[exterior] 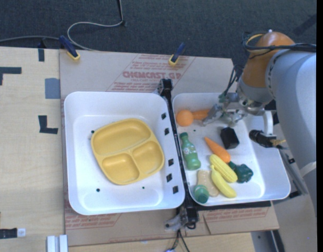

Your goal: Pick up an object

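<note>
Two bins side by side on my bench, the arm over the right one

In my left bin (77,140) lies a divided plate (127,150); in the right bin (266,185), a ball (184,118) at the back, a bottle (190,151) beside the divider, a carrot (218,149) right of it, corn cobs (223,175) nearer the front, and my gripper (226,111) above the back

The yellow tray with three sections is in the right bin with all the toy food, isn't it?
Not quite. The camera view shows the yellow plastic tray with three sections lying in the left white bin. The toy food, like the green plastic bottle and the orange toy carrot, is in the right white bin.
</note>
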Tool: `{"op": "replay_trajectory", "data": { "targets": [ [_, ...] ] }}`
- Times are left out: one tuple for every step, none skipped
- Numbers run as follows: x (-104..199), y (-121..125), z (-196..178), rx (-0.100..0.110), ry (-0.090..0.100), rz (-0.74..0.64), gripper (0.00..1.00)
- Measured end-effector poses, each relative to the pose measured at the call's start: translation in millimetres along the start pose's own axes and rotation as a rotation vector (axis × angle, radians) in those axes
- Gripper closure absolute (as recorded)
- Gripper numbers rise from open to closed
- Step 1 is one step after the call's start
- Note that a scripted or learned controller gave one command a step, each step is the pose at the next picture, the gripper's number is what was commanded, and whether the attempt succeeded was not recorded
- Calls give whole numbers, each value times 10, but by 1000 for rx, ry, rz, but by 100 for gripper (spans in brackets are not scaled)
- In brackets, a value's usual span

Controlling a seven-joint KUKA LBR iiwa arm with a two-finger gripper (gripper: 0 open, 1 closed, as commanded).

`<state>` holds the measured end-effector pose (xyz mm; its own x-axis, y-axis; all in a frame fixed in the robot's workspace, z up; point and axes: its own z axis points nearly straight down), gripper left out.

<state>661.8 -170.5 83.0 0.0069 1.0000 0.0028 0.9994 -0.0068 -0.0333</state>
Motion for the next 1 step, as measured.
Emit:
{"op": "replay_trajectory", "data": {
  "targets": [
    [526,-574,-7,-34,-3,-8,0]
  ]
}}
